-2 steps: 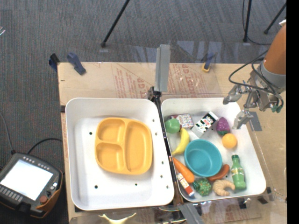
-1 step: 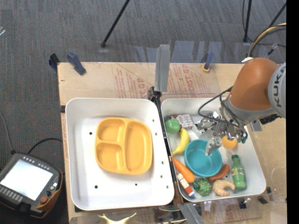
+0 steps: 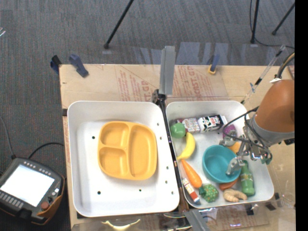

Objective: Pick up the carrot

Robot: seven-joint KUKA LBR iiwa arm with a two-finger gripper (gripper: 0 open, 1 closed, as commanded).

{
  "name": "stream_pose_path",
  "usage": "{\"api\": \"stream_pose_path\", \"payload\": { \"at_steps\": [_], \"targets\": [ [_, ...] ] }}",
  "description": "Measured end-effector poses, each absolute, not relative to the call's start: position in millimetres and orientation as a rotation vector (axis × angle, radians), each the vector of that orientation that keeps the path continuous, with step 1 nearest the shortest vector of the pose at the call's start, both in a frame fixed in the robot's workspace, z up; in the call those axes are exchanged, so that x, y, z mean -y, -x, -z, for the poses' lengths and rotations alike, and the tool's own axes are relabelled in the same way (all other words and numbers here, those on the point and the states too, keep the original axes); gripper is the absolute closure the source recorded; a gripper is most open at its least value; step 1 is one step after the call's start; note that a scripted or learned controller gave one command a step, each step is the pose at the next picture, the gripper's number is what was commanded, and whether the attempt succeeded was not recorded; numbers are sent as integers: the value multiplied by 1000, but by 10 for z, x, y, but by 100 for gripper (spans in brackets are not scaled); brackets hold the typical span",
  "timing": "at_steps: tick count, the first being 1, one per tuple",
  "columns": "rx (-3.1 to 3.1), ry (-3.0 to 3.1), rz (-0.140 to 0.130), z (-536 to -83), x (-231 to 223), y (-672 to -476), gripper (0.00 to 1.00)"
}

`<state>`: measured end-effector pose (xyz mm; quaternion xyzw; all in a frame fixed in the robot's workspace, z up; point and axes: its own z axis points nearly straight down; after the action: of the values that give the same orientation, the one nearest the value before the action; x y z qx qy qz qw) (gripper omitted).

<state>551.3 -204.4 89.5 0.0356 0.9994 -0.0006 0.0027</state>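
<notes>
The carrot (image 3: 191, 173) lies in the right bin (image 3: 211, 104), orange and pointed, slanting from below the banana down toward the bin's front edge, just left of the teal bowl (image 3: 219, 162). My gripper (image 3: 237, 163) hangs over the right side of that bowl, a good way right of the carrot and apart from it. Nothing shows between its fingers.
A yellow divided plate (image 3: 128, 149) sits in the left bin (image 3: 77, 129). The right bin also holds a banana (image 3: 187, 147), a green apple (image 3: 177, 129), a milk carton (image 3: 204, 123), broccoli (image 3: 209, 192), a green bottle (image 3: 247, 179), a ginger-like piece (image 3: 234, 195) and a small tube (image 3: 189, 189).
</notes>
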Motion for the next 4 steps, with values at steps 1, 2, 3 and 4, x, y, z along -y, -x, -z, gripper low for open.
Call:
{"api": "stream_pose_path", "payload": {
  "at_steps": [1,2,3,4],
  "targets": [
    [-3132,308,-2,-876,2060,-6291,0],
    [-3123,312,-9,-1010,2024,-6326,100],
    [-3124,12,7,-2858,2117,-6137,100],
    [-3138,12,-1,-2775,2109,-6115,0]
  ]
}}
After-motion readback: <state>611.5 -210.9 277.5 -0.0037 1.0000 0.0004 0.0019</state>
